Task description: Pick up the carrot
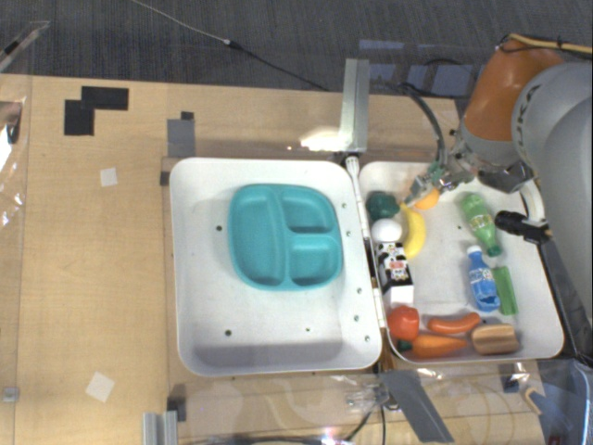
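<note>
At the 6 o'clock edge of the right bin [552,327] lies the carrot [437,346], a tapered orange piece stretched roughly 9 to 3. It is hemmed in: a red tomato [403,323] touches it at about 10 o'clock, a reddish sausage [454,324] lies just beside it at 12, and a brown bun [494,339] sits at its 3 o'clock end. The bin wall runs close along its 6 o'clock side.

The claw [434,184] hangs at the bin's 12 o'clock end, well apart from the carrot, above the tip of a banana [414,235]. Whether it is open or closed I cannot tell, and a small orange-yellow bit beside it is too blurred to name, so I count it as holding nothing.

By its look the carrot is probably a light, stiff toy (smooth and rather glossy, so likely slippery). A round, tapering body tends to squirt out of a pinch taken near the thin end. The better hold is likely across the thicker middle, closing along the 12-to-6 line. That is awkward, since the sausage and the wall crowd those two sides. Little force should be needed, and breakage seems unlikely.
</note>
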Robot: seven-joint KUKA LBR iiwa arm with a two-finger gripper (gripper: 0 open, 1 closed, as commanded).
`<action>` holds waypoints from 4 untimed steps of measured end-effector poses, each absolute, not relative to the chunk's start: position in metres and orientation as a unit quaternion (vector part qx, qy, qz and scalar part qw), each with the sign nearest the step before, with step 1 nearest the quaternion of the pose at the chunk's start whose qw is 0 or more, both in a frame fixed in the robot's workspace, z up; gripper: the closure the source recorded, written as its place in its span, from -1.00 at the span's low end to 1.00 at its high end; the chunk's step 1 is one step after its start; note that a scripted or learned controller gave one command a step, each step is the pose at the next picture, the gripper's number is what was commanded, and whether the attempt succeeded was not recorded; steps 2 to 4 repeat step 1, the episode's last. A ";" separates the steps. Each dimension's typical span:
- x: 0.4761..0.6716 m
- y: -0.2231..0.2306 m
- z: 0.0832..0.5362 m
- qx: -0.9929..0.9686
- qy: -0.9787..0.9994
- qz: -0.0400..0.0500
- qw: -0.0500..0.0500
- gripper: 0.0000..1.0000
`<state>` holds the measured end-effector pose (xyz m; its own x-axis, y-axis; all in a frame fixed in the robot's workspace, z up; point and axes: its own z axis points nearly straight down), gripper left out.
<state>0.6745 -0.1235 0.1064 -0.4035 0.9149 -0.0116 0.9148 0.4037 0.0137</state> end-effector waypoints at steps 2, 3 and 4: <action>0.673 -0.133 0.208 0.597 0.802 0.004 0.009 1.00; 0.673 -0.133 0.208 0.597 0.802 0.004 0.009 1.00; 0.673 -0.133 0.208 0.597 0.802 0.004 0.009 1.00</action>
